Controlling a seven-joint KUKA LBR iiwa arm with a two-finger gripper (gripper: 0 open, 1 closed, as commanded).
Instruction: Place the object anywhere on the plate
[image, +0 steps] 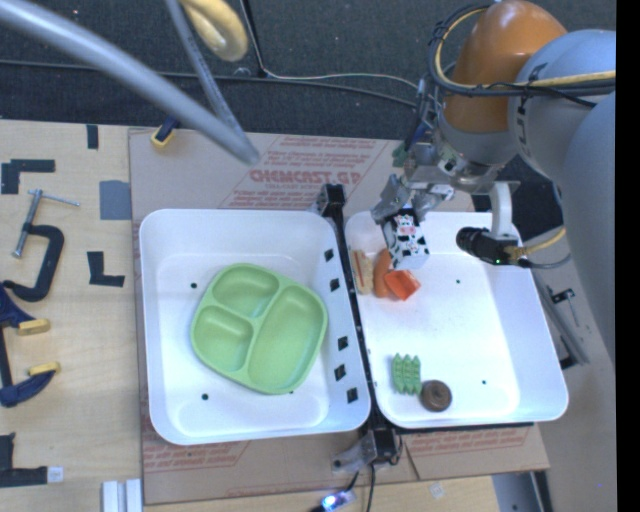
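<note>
Cow-patterned toy (405, 240), black and white, sits under the jaws (403, 222) at the far left part of the right bin (500, 330); it looks pinched between the fingers, though whether it is lifted clear of the bin floor cannot be told. Just below the toy, touching or nearly so, lies an orange piece (399, 285), with a tan stick-like piece (362, 272) beside it against the bin's left wall. Nearer the front of the same bin, well apart from the toy, are a small green ridged block (405, 373) and a brown round item (435, 396) just beside it. To the toy's left, across the divide between bins, the left bin (170, 250) bears a green divided plate (260, 327). The arm (520, 80), grey with an orange band, comes down to the toy from the upper right. Both bins rest on a cardboard sheet (300, 165) on the table (60, 330).
</note>
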